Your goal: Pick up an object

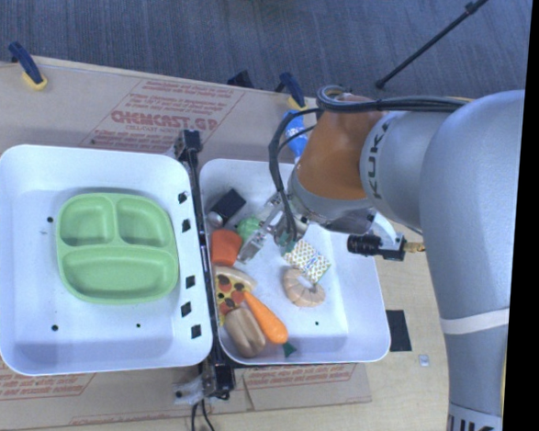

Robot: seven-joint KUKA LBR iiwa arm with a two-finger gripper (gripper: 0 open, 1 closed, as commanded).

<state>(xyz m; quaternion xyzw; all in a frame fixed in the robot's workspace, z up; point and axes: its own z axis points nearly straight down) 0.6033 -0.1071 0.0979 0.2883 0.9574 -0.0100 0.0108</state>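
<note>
bins [17,266]: white plastic, smooth, slight sheen | green tray [117,245]: matt plastic, moulded | desk [93,105]: brown cardboard sheet, matt, red print | arm [456,177]: smooth grey shell, kinda satin, orange band [334,155] glossy-ish | toy carrot [264,318]: shiny plastic | floor [127,16]: grey ribbed carpet, rough

Brown cardboard-covered bench [120,107] bearing two shallow white bins side by side, left bin [10,238] and right bin [363,327] touching along a black clipped seam; blue clamps [27,64] at rear edge.
</note>
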